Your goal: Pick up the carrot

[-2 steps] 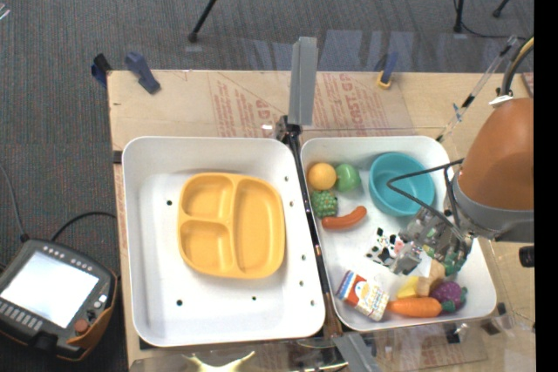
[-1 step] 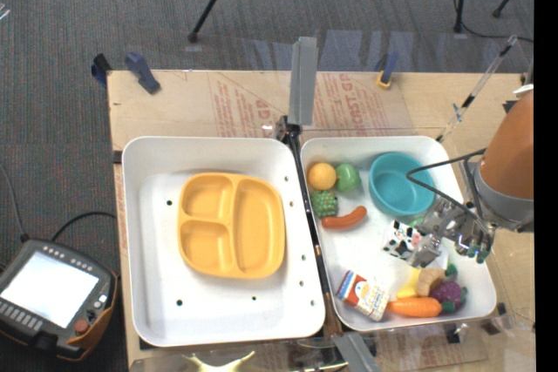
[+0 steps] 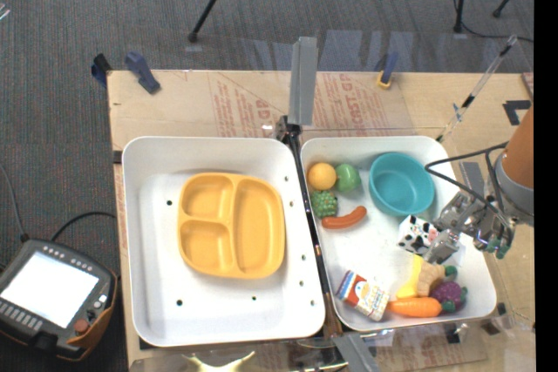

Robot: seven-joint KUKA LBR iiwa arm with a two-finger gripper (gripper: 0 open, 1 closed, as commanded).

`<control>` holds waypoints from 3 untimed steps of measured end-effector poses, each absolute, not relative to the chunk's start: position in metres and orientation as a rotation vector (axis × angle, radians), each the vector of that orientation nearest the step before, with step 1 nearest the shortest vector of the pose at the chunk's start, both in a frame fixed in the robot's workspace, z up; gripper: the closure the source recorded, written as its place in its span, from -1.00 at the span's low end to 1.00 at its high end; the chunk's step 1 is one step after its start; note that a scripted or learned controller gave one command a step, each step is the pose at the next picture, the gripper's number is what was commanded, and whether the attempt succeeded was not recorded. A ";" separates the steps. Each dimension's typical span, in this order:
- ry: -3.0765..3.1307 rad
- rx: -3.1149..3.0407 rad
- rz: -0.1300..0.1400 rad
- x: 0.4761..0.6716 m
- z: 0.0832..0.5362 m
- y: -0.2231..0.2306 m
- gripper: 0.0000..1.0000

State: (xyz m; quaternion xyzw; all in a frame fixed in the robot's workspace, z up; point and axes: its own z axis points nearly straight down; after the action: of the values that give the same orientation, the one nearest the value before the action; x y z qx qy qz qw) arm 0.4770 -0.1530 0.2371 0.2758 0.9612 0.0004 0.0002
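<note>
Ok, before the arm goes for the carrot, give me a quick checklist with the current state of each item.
1. Carrot in view, lying flat at the right bin's near edge: ok.
2. Nothing on top of the carrot: ok.
3. Room around it: not ok; purple grapes and a small carton crowd its ends.
4. Tool above the carrot: not ok; it sits farther back, by the toy cow.
5. Tool open: cannot tell.

Even, fairly bright overhead light, no hard glare. White bins (image 3: 144,274) near blown out, with soft shadows along their inner walls. Yellow tray (image 3: 232,224) casts a faint shadow. Carpet stays dim at the top. End effector (image 3: 453,235) slightly blurred; overall low resolution, mild softness.
</note>
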 end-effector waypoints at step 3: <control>3.082 0.557 -0.002 0.479 0.435 -0.211 1.00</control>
State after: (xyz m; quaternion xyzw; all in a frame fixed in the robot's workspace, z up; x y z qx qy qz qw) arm 0.4785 -0.2105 0.4350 0.1777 0.9841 -0.0008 0.0051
